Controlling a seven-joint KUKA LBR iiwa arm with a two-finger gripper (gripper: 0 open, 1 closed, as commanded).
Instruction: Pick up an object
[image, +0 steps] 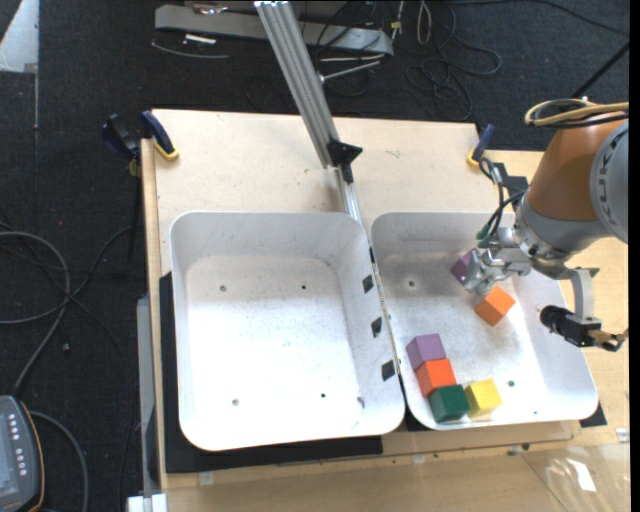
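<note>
In the right bin (560, 385), a green block (449, 403), yellow block (484, 397), red block (435, 375) and lilac block (427, 349) cluster nearest, beyond them a corner-on orange cube (494, 304) without long axis just beside the gripper (487, 281), whose fingers' spread I cannot tell.

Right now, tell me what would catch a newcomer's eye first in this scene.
The grey arm with its orange band reaches in from the right, its end effector low over the right bin beside an orange block and a purple one. Near that bin's front, purple, orange, green and yellow blocks cluster.
</note>
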